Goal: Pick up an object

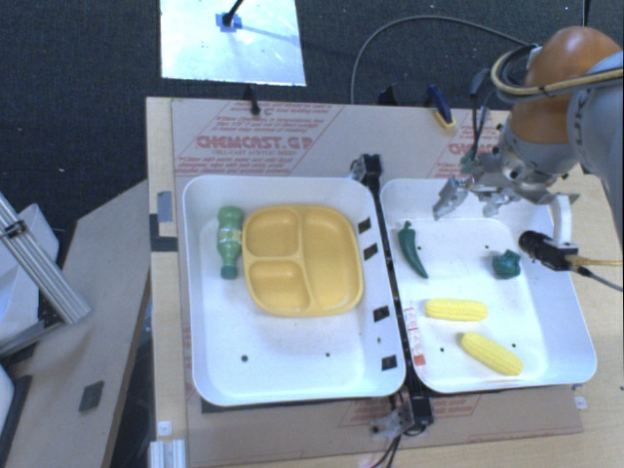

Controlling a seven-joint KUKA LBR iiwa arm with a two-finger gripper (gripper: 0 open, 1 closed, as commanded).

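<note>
The gripper (475,199) hangs over the far edge of the right bin (556,359), and its fingers (447,201) stand apart with nothing between them; the near pair of tips points down and to the left, above bare white floor at the bin's back.

Working outward from there, the closest candidate is the green chilli pepper (411,250), which lies just toward the camera and slightly left of the fingers, beside the divider between the bins. Its long axis runs roughly front to back with a slight slant, stem end at the far side. The small dark green object (506,264) (too small to name with confidence) sits to the right of the pepper, near the arm's black fitting. Farther forward lie two yellow corn cobs: the upper corn cob (456,309) lies almost straight across the bin, and the lower corn cob (490,353) slants down to the right, near the front rim.

In the left bin (200,359), well apart from the fingers, a yellow divided tray (302,259) rests with a green bottle (229,241) just beside its left edge, standing lengthwise front to back.

My judgement is that the pepper is the natural pick: a short descent toward the camera, with the fingers closing across its narrow width instead of along its length.
</note>
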